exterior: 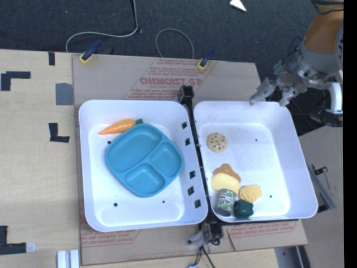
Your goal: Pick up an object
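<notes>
Nearest to us, at the front edge of the right bin [290,149], we find a tight cluster: a dark green piece [243,209] touching a small printed can [225,200], with a yellow corn cob [250,192] just beside them and a pale yellow-and-tan toy [225,178] pressed against the can's far side. A little farther back a cookie [216,142] lies alone on bare white floor. Any of these could serve as the object to pick up.

Across the divider, the left bin [89,149] holds a blue divided plate [145,158] and, beyond it, an orange carrot [117,127] touching the plate's far corner.

Farthest away, over the back right corner of the right bin, we see the hand [271,92] hanging above the rim with its two fingers spread apart and nothing between them. It sits well apart from every object.

We judge the risks as follows. The front cluster is packed so closely that fingers coming down there could land on two pieces at once or shove one aside. The cookie is flat and may slip under the fingertips. The bin wall near the front cluster could also block one finger.
</notes>
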### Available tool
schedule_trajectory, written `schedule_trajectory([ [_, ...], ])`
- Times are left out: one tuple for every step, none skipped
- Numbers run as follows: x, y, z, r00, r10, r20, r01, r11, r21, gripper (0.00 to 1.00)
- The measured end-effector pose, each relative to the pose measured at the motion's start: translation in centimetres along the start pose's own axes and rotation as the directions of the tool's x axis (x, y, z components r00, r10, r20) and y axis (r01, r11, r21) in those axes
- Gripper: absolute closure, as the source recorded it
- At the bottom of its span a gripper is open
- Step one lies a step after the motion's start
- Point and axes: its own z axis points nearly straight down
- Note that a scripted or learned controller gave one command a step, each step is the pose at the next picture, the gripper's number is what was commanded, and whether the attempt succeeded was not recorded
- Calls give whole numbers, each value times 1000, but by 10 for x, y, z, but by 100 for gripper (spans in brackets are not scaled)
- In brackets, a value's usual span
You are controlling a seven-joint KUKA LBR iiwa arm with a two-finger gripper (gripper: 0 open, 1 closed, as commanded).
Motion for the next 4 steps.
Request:
schedule_trajectory([
  [76, -33, 98, 1000, -4, -4, 4, 1000, 10, 0],
  [89, -2, 164, 1000, -2, 2, 2, 1000, -2, 0],
  [88, -1, 149, 1000, -1, 3, 1, 1000, -3, 100],
  [88, -1, 149, 1000, -1, 3, 1, 1000, -3, 0],
])
